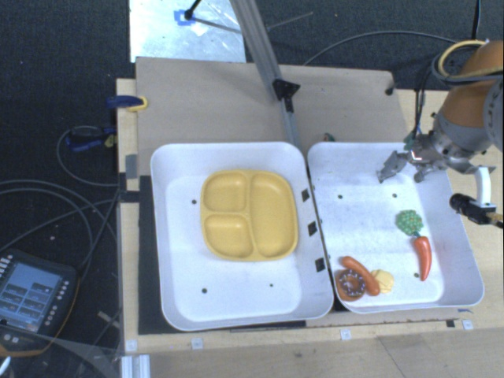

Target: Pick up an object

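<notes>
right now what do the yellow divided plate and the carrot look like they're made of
Yellow divided plate: likely molded plastic, matte to satin; uniform colour, soft rounded compartment ridges.
Carrot: seemingly toy plastic or rubber, smooth, slightly glossy; flat orange-red colour, a green top. Too small to be certain.

Open gripper (403,168) spread over the right bin's (354,211) far end, nothing between the fingers. Nearer in that bin: broccoli (409,222), carrot (423,256) just below it, then sausage (360,273), doughnut (349,284) and a yellow piece (383,279) clustered by the near wall. Yellow divided plate (250,215) in the left bin (177,290).
</notes>
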You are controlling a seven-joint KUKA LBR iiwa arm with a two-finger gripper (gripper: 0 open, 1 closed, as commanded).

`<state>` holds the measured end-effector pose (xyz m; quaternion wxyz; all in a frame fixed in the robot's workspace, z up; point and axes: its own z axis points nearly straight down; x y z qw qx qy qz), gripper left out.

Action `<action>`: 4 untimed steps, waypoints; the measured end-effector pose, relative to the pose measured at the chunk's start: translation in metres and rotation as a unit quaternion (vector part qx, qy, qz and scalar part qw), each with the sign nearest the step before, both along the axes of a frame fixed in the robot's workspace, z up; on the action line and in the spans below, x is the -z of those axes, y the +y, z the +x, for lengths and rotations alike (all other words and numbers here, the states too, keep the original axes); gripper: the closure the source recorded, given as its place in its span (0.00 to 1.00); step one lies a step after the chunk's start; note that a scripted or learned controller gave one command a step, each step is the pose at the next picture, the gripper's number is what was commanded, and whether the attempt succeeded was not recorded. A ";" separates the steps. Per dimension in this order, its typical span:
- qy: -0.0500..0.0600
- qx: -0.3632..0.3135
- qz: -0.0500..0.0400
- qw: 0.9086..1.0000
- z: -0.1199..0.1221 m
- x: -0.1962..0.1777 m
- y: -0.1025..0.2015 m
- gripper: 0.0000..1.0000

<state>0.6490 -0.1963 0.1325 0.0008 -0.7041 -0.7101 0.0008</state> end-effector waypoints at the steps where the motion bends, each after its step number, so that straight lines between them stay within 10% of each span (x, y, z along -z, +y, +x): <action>1: 0.000 0.000 0.000 1.000 0.000 0.044 0.001 0.00; 2: -0.004 -0.002 -0.002 1.000 0.002 0.029 0.000 1.00; 4: -0.006 0.000 -0.001 1.000 0.011 -0.090 -0.001 1.00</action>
